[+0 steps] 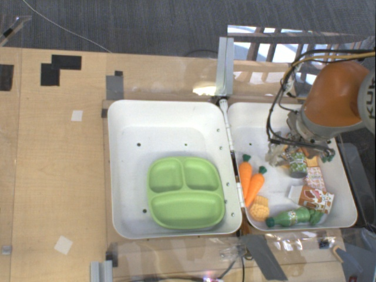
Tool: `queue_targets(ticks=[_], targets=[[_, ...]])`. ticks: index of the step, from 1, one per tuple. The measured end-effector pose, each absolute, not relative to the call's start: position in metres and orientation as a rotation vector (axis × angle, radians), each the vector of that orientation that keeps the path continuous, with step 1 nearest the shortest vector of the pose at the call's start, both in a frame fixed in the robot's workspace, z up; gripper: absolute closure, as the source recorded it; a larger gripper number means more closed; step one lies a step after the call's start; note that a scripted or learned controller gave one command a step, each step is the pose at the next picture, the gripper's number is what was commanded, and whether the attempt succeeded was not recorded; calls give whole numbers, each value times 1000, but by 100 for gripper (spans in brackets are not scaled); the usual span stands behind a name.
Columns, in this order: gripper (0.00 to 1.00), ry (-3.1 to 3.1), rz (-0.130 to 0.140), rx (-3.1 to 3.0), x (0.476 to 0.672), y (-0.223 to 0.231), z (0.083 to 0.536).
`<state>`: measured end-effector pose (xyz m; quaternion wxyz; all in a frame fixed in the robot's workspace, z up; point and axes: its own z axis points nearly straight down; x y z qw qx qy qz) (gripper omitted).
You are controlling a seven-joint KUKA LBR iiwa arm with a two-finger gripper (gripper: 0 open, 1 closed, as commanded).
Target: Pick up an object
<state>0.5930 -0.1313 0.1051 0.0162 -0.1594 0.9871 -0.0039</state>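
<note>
While the arm (338, 96) is reaching in over the right bin (252, 119), the loose items are all lying gathered toward that bin's near edge and near-left corner, which I judge to be the result of a random tipped-in load rather than any deliberate arrangement. Two toy carrots (251, 181) are lying side by side against the left wall, leaf ends pointing toward the far edge, with a small corn cob (259, 205) touching their tips. A green bottle (292, 217) is lying on its side along the near edge, and a printed carton (315, 196) is resting just beside it toward the near-right corner, a small white block (294, 191) sitting between carton and carrots. The left bin (126, 134) is carrying a green divided plate (186, 191), flat, toward its near edge and well apart from the pickable items. The gripper (292, 157) is hanging low over the middle of the right bin, directly above a cluster of small objects (298, 164) (too cluttered and blurred to name). These appear to be the likeliest target. How far the pincer is standing open I cannot tell, since the wrist and cabling are masking it, and nothing is visibly clamped in it; whether it is touching the cluster is equally unclear.
</note>
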Motion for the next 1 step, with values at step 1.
queue_targets(ticks=[1], targets=[[100, 3086, -12, -429, 627, -124, 263]])
